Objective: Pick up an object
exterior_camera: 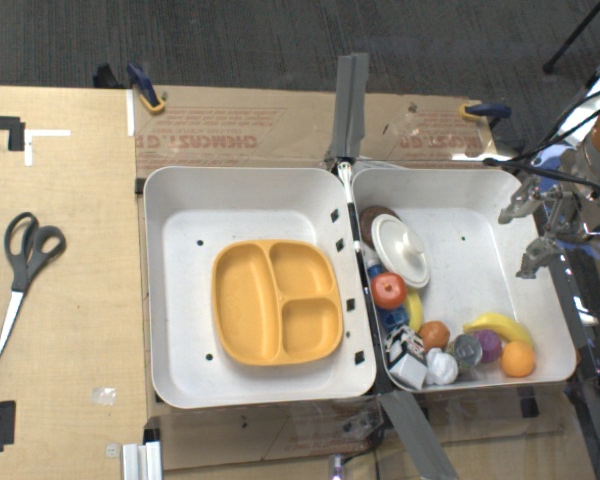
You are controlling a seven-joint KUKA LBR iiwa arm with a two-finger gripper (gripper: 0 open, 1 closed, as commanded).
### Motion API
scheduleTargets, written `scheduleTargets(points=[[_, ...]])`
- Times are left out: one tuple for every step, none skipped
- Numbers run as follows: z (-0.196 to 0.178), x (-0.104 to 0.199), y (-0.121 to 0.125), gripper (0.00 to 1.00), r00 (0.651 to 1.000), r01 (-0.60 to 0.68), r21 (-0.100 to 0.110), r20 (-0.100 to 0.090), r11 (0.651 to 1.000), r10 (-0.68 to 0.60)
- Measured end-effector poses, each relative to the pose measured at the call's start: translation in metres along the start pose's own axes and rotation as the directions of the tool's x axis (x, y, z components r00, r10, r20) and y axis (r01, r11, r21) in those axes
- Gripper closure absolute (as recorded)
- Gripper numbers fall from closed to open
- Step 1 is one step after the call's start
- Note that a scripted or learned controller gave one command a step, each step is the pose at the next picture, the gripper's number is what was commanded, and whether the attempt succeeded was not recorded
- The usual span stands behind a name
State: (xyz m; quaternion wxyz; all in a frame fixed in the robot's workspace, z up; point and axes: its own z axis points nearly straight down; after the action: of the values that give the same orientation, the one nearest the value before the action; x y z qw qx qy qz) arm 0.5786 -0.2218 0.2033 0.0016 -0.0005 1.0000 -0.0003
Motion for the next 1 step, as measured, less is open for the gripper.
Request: scheduleTargets(points=[[0.1102, 0.0001, 0.0572, 0.00, 1.000, 0.013, 0.000, 0.001, 1.000, -0.013]])
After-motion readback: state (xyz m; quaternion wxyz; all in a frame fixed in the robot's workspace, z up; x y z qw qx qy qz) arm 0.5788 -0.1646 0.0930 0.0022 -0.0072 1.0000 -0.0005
